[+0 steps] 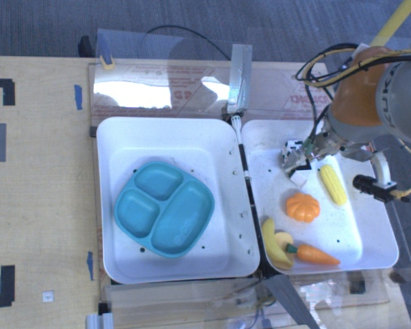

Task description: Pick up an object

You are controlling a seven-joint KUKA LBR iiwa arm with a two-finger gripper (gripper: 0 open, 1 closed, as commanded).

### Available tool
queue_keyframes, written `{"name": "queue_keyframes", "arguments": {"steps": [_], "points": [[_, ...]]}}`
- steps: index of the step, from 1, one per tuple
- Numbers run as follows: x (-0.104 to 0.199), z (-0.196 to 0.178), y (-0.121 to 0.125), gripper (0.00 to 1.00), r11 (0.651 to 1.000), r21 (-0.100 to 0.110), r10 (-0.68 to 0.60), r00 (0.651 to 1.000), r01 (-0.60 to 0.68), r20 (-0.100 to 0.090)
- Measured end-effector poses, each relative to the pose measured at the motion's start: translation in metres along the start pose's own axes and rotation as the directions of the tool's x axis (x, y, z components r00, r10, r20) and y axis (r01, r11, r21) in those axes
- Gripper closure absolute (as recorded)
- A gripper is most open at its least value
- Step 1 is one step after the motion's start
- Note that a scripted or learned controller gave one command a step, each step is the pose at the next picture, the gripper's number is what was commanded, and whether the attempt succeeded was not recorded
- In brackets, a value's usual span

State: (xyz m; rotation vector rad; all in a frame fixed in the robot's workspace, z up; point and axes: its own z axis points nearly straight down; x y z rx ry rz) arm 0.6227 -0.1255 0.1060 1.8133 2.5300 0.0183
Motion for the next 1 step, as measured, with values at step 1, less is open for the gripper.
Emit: {"name": "queue_keyframes", "arguments": {"steps": [1], "points": [[0.0726,-0.0821,0.0237,1.00,0.963,0.021,0.270,0.963,-0.270,-0.009]]}}
